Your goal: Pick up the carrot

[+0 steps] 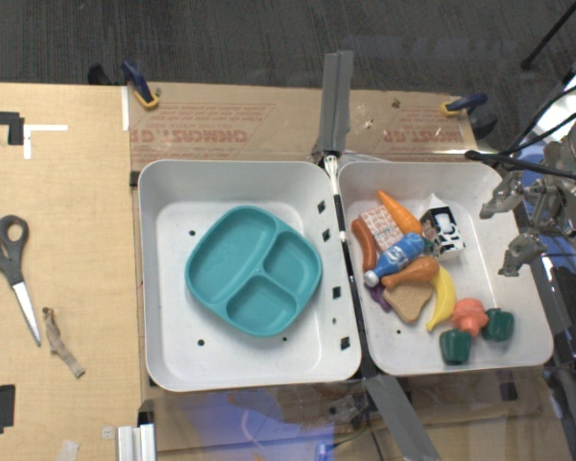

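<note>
Nearest the camera, along the front of the right bin (pixel 461 365), sit two green peppers (pixel 455 347) with a pink piece (pixel 469 315) between them, apart from the main heap. Just behind them the toys are jumbled together: a toast slice (pixel 410 301), a banana (pixel 444 298) curving along its right side, and a blue bottle (pixel 399 254) lying slantwise over the rest. The carrot (pixel 399 209) lies toward the back of that pile, pointing up and left, its lower end touching a black-and-white cube (pixel 444 230); a second orange piece (pixel 413 271) sits just under the bottle and could be mistaken for it. A wafer (pixel 378 227) and a sausage (pixel 364 242) press against the carrot's left side, so a clean grip looks tight from that side, I'd judge. The left bin (pixel 163 257) carries a teal divided plate (pixel 254 270), set well clear of the clutter. Out on the counter (pixel 58 209) to the left lie scissors (pixel 12 267), plainly no part of this job. The hand (pixel 523 227) hangs at the right bin's outer edge, above the rim and well apart from the carrot; from here I cannot tell whether it is clenched or released, and nothing shows between its parts. The reach across the bin is not yet made.
</note>
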You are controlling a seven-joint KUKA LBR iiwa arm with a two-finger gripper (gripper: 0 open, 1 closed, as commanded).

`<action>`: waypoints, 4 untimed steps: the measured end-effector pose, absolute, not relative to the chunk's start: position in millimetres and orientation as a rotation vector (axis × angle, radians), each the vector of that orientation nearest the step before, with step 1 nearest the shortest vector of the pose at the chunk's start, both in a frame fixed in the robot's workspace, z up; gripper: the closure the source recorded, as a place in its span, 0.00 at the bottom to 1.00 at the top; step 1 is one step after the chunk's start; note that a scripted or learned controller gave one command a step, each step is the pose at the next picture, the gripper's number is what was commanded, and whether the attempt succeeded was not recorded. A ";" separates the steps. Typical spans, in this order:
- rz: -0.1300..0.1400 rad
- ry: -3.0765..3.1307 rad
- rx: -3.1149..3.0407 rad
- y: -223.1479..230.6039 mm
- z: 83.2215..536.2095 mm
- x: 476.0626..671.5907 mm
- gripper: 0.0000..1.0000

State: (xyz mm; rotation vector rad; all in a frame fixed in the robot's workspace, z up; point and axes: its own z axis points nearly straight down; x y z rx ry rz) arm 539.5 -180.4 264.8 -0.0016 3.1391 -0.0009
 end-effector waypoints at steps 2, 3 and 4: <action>-0.002 3.129 0.178 -93.8 95.6 587.3 0.00; -0.006 3.127 0.171 -93.4 106.0 588.4 1.00; 0.000 3.125 0.316 -37.5 191.5 478.4 1.00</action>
